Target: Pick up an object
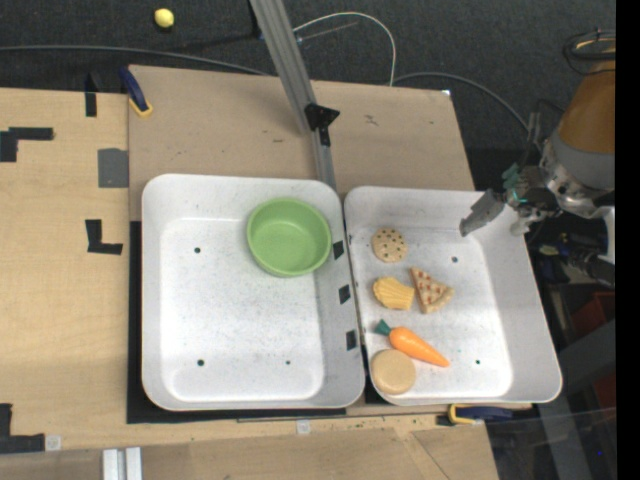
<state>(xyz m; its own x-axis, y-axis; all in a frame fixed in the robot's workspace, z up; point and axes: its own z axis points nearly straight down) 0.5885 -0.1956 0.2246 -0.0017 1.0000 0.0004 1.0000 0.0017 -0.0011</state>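
Your likeliest picks lie in the right bin (505,298): a cookie (388,244), a corn piece (394,292) touching a pizza slice (431,291), then a carrot (417,346) and a round bun (393,372) by the front edge. The left bin (190,298) holds a green bowl (289,235) at its back edge. The gripper (484,212) hangs over the right bin's back right corner, carrying nothing; whether it is spread or closed, you cannot tell.

Around me, a pale wooden bench (60,298) marked with black tape pieces (98,236) meets a brown board (230,133). Beyond lies dark carpet (80,8) with black cables (120,53), a yellow ball (164,17) and a slanted grey metal post (285,53).
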